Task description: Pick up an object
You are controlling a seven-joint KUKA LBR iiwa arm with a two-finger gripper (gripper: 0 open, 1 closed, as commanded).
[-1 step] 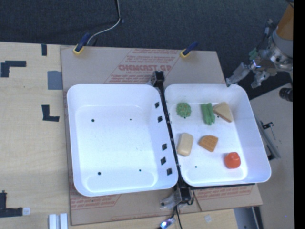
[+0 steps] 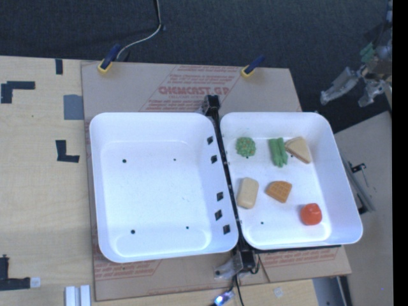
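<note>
The right white bin (image 2: 331, 132) holds several small food toys. A green bumpy piece (image 2: 245, 147), a green pod (image 2: 278, 152) and a tan wedge (image 2: 298, 149) lie in a row at its far side. Nearer are a beige block (image 2: 248, 192), an orange piece (image 2: 279, 190) and a red piece (image 2: 311, 214). My gripper (image 2: 352, 94) hovers beyond the bin's far right corner, off the bench, well apart from all the toys. Its two grey fingers stand spread apart, open, with nothing between them.
The left white bin (image 2: 102, 171) sits beside the right one, on a cardboard sheet (image 2: 185, 88) clamped at its far edge. A cable (image 2: 150, 24) runs across the dark floor behind. The wooden bench (image 2: 38, 139) extends to the left.
</note>
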